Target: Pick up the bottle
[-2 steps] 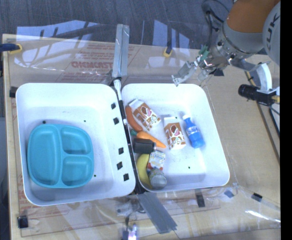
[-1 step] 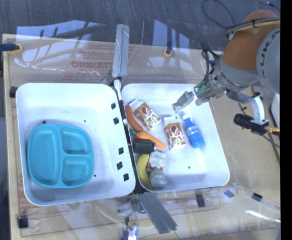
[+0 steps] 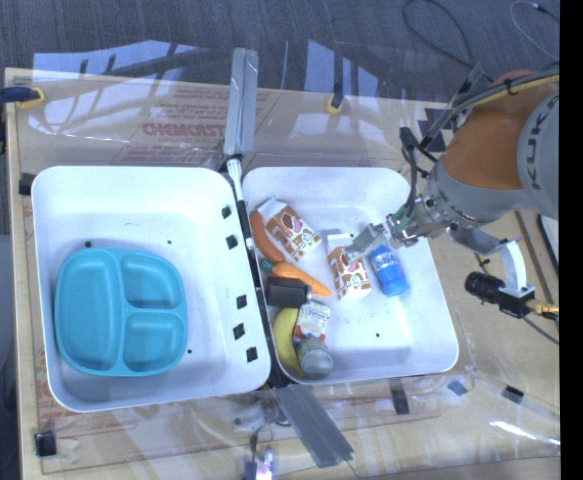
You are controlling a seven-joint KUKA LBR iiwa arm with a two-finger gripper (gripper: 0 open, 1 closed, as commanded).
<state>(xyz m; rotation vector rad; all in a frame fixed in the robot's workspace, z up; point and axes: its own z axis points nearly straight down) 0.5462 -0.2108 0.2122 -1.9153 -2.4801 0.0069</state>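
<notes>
The bottle [image 3: 314,340] is seen lying in the right bin [image 3: 433,340], near its front wall, with its grey cap toward the front and a banana [image 3: 286,335] just beside it on the left. The gripper [image 3: 369,238] is positioned well apart from it, over the bin's rear right part, just beside a blue can [image 3: 388,271]. Whether the tool is open or closed cannot be told. A blue divided plate [image 3: 121,310] is held in the left bin [image 3: 131,193]
</notes>
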